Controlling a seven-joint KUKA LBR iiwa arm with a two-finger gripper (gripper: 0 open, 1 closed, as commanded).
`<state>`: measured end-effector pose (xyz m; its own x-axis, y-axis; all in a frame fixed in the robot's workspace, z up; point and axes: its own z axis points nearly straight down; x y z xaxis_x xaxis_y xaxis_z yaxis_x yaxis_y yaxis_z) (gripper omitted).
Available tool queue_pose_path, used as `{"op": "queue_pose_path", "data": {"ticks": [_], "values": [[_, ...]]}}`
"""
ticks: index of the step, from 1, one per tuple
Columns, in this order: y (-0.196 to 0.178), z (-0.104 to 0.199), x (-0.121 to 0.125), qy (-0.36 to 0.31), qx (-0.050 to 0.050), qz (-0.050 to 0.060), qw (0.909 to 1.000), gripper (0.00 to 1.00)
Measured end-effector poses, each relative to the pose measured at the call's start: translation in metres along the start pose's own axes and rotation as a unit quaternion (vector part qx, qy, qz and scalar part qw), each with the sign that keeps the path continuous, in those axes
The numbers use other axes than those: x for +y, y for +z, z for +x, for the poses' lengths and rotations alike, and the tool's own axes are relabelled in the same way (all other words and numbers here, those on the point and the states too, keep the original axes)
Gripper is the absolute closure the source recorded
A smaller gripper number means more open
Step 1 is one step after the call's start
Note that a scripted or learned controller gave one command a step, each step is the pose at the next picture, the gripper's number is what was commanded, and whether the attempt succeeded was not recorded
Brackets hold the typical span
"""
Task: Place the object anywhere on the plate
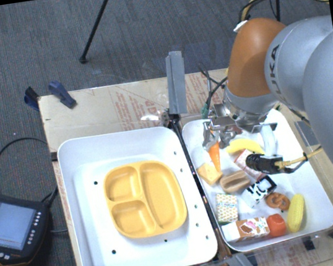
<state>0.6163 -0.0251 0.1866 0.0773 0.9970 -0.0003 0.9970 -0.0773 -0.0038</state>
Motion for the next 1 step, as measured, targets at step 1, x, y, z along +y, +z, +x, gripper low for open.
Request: {"op": "queue_pose_path", "data": {"ticks": [1], "values": [[-0.0001, 0.0, 0.0, 0.0, 0.0, 0.0, 1.0, 0.0]]}}
